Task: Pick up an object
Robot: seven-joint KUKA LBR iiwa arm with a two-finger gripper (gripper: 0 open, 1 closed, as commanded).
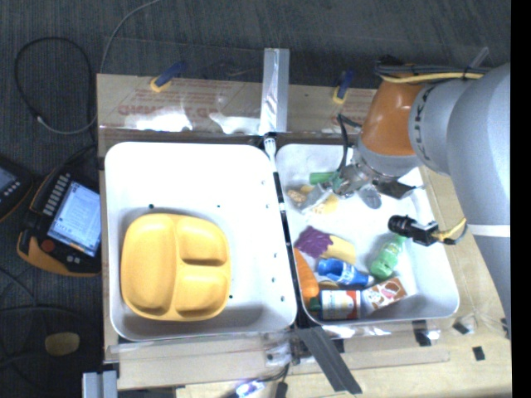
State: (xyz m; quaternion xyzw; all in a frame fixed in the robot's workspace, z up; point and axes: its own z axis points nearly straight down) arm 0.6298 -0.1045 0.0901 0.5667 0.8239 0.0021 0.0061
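My gripper (347, 181) hangs low over the back part of the right bin (438, 298), below the arm's orange band (388, 123). Just left of it lie a small green object (321, 177) and some pale yellow pieces (327, 204). Nearer the front of the same bin are a purple item (314, 240), a blue bottle (340, 272), a green bottle (386, 257), an orange carrot-like piece (305, 282) and a labelled can (355, 302) on its side. I see nothing held by the gripper.
The left bin (191, 160) holds a yellow divided tray (174, 264). A black fitting with a cable (411, 227) juts over the right bin. A metal divider (275, 89) stands behind the bins. A handheld pendant (66, 222) lies off the bench at left.
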